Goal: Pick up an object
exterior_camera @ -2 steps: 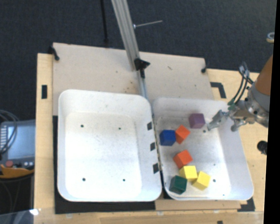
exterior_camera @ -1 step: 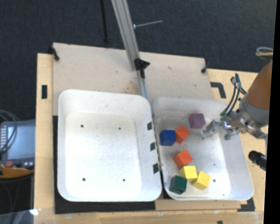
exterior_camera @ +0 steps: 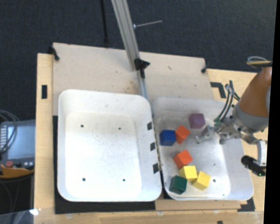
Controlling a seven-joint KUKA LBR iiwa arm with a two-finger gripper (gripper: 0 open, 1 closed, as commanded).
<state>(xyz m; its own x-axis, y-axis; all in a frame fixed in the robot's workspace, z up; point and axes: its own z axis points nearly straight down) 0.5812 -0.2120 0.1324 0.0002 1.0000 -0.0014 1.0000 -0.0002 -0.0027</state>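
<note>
Gripper (exterior_camera: 205,135) hanging over the right bin (exterior_camera: 235,186), blocks lying to its left and below — nothing seen between the fingers.

The arm is reaching in from the right, its gripper sitting above the bin's upper middle; whether the jaws are open or closed, I cannot tell. The purple block (exterior_camera: 196,120) is lying just beside the gripper, up and to the left — nearest candidate. An orange block (exterior_camera: 182,133) and the blue block (exterior_camera: 167,137) are lying touching, further left. A second orange block (exterior_camera: 183,158) is sitting below, with two yellow blocks (exterior_camera: 195,176) and a green block (exterior_camera: 178,184) clustering near the bin's front edge. The left bin (exterior_camera: 102,187) is not involved. Judgement: a short shift towards the purple block is likely the cheapest move.
</note>
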